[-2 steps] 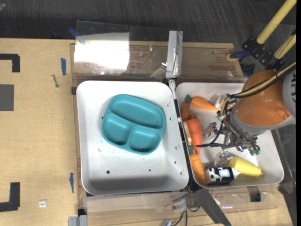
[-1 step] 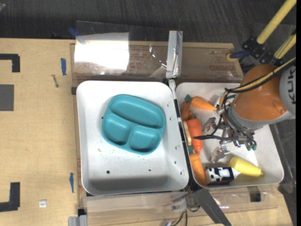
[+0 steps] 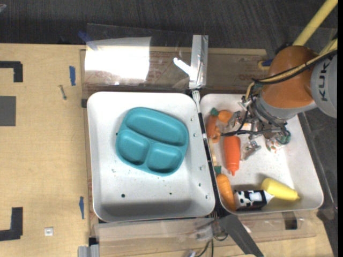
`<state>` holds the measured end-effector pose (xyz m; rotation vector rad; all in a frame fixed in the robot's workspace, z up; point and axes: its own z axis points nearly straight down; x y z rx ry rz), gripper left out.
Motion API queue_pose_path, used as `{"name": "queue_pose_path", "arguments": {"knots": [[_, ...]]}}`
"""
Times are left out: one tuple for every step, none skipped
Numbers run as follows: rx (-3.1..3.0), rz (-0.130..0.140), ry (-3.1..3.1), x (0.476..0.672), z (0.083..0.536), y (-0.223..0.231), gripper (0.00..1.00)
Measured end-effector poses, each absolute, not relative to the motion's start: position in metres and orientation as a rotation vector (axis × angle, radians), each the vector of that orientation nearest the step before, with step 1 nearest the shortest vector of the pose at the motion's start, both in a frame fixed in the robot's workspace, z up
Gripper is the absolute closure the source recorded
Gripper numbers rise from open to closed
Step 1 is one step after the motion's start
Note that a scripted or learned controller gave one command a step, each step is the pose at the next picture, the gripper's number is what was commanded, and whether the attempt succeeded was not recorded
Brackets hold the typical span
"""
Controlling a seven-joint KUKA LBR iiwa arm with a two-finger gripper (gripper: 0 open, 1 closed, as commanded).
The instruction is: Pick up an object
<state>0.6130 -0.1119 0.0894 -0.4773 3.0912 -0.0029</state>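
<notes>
My gripper (image 3: 256, 138) hangs over the upper middle of the right bin (image 3: 305, 165), under the orange band of the arm. Just left of it lies an orange carrot (image 3: 231, 153), pointing toward the front. Another orange carrot-like piece (image 3: 213, 126) with a green tip lies along the bin's left wall. A third orange piece (image 3: 224, 189) sits at the front left corner. Beside it lie a black-and-white cow-patterned object (image 3: 250, 198) and a yellow object (image 3: 279, 190). Nothing shows between the gripper's fingers.
The left bin (image 3: 107, 186) holds a teal sectioned plate (image 3: 151, 140). A clear plastic sheet and a metal bracket (image 3: 198, 60) stand behind the bins. Cables run along the arm's wrist. Cardboard covers the bench to the left.
</notes>
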Motion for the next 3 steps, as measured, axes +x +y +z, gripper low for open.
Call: {"name": "queue_pose_path", "arguments": {"knots": [[-0.522, -0.004, 3.085, 0.61, 0.09, -0.094, 0.0], [-0.296, -0.002, 3.116, 0.549, 0.09, -0.112, 0.0], [-0.237, -0.002, 3.117, 0.519, 0.09, -0.125, 0.0]]}}
